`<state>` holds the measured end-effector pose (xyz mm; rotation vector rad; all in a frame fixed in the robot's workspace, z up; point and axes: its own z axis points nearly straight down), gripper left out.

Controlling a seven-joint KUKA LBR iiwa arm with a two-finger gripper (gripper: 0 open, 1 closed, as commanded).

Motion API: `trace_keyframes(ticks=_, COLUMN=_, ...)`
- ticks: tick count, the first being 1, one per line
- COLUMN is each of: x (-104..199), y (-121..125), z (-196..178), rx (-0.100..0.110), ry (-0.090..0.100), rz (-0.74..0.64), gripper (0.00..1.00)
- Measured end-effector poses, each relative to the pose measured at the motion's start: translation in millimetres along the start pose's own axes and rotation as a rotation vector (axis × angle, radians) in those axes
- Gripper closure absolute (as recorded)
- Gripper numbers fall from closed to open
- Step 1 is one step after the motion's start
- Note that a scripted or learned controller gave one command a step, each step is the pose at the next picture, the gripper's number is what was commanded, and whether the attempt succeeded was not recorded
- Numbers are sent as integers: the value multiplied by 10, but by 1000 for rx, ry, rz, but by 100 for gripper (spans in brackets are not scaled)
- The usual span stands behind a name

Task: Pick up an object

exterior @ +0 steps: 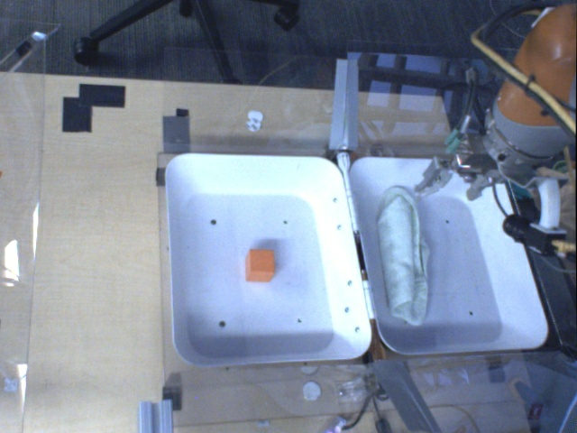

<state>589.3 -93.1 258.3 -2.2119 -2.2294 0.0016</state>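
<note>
From the camera view, looking down on both bins, the gripper (pixel 458 171) hangs over the far edge of the right bin (pixel 487 327), its two thin fingers spread wide apart with nothing between them. The nearest candidate is the rolled pale cloth (pixel 402 253), lying just below and a touch to the left of the fingertips, stretched lengthways down the left half of that bin. Its top end sits near the left finger but apart from it, no contact yet. Much farther off to the left, across the divider and well below the gripper, the small orange cube (pixel 261 265) sits alone in the middle of the left bin (pixel 194 201).

My read is that this is the approach, with nothing grasped and the whole pick ahead. The cloth looks like the natural target, being so close. To do it well, the arm should shift left and toward the near side until the fingers straddle the roll across its narrow width, not along its length, then descend low enough to pinch the fabric's bulk. Soft cloth may slip or bunch, so a deep central bite seems the safer bet
</note>
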Motion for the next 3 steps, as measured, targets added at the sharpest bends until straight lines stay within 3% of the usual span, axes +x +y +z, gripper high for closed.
trace_keyframes(ticks=1, x=-547, y=-63, z=1304, rx=1, ry=0, rz=-103, gripper=0)
trace_keyframes(ticks=2, x=-535, y=-41, z=1217, rx=-2, ry=0, rz=-107, gripper=100)
trace_keyframes(ticks=3, x=134, y=339, z=-155, rx=-3, ry=-1, rz=74, gripper=100)
